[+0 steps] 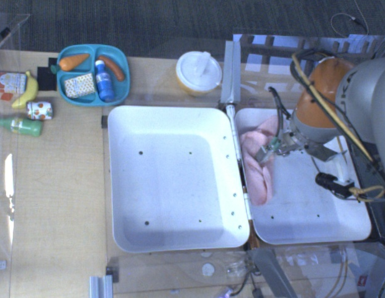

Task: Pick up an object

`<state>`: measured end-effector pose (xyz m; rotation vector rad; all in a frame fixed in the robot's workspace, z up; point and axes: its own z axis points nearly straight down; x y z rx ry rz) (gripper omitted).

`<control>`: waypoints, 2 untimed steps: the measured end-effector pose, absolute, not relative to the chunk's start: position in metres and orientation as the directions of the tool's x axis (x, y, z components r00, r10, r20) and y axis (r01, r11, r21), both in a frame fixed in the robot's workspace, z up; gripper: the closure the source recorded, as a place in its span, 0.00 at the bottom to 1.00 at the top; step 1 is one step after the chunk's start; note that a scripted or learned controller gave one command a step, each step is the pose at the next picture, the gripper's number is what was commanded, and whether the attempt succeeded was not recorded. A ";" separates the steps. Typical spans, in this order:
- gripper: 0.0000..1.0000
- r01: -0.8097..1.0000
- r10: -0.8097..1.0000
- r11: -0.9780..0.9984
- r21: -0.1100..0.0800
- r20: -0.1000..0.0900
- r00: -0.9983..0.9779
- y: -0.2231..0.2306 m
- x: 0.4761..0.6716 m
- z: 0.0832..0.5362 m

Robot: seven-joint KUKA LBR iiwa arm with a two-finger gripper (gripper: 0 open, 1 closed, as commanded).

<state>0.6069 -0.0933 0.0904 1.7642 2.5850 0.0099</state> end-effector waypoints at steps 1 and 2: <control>0.00 0.914 0.914 0.405 -0.008 0.004 -0.405 -0.093 0.667 0.089; 1.00 0.913 0.913 0.409 0.006 -0.004 -0.409 -0.092 0.670 0.102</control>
